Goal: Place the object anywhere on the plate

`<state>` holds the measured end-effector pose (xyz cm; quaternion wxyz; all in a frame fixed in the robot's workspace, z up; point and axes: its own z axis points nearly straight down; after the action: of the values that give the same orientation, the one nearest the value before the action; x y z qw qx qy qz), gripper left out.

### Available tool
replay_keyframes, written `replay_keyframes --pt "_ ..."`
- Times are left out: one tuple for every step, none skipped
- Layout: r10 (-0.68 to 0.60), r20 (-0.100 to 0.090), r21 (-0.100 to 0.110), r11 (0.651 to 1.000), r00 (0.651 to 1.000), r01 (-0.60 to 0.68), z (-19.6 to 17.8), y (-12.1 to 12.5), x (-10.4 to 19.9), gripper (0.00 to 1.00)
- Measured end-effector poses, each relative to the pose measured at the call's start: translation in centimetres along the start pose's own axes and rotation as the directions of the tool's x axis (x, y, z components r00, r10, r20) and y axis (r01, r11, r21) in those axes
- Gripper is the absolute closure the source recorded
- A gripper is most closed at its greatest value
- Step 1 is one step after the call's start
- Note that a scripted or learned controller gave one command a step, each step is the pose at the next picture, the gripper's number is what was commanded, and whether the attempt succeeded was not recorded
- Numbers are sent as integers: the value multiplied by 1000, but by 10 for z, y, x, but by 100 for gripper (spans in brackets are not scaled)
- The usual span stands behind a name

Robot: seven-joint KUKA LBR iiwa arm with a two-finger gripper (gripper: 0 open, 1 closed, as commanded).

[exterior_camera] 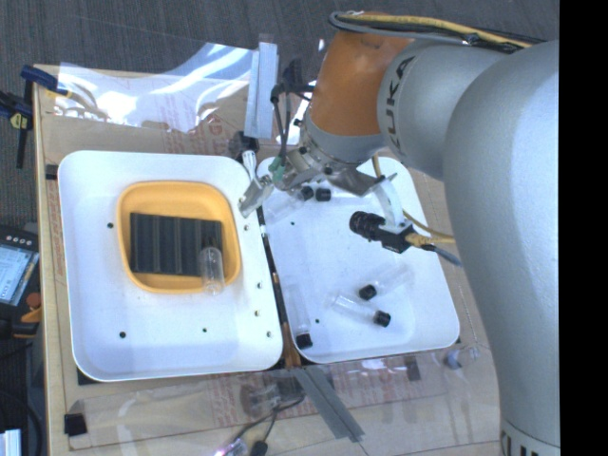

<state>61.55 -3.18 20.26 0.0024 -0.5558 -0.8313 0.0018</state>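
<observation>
Yellow plastic forms the plate point(177, 198), a rounded square dish with a dark ridged insert, lying in the left white bin point(95, 331); a small clear vial point(211, 265) lies on the plate's lower right part, partly over the insert, so the object appears to be on the plate already; the grey arm point(475, 112) with its orange band reaches in from the right, and the gripper point(258, 190) hangs over the seam between the two bins, near the plate's upper right corner and apart from the vial; whether its jaws are parted or closed cannot be told from this slant, and nothing is seen between them; in the right white bin point(418, 340) lie more clear vials with black caps point(370, 297); the vial looks light, stiff, smooth and likely slippery, prone to rolling, so the best hold would be across its barrel at the middle; white letters on the arm's grey casing read partly as "UK"; no other writing is legible.
</observation>
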Motion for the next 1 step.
replay_keyframes --pt "-58 2 -4 998 998 58 3 3 -62 0"
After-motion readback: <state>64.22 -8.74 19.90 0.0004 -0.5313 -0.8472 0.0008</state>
